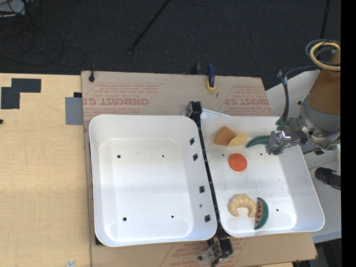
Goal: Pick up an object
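I am reaching in from the right over the right bin, where all the loose objects are lying. A tan wedge-shaped block is sitting near the bin's upper left, touching a pale yellow piece just beside it. Below them an orange-red ball is resting alone on the white floor. Toward the bin's near edge a cream croissant-shaped piece is lying curled, with a watermelon slice, green rind and red flesh, lying just beside its right end.

A curved dark green object is stretching from beside the yellow piece toward my gripper. Its right end is meeting my fingertips, but the metal parts there are small and cluttered. I cannot tell how far my fingers are parted, nor whether they are gripping the green object or merely touching it.

My gripper is hanging over the upper right part of the bin, close to the right wall. The middle of the bin floor, between the ball and the right wall, is lying bare. The left bin is sitting beside the right one, the two separated by a black divider strip. Both bins are resting on a cardboard sheet.
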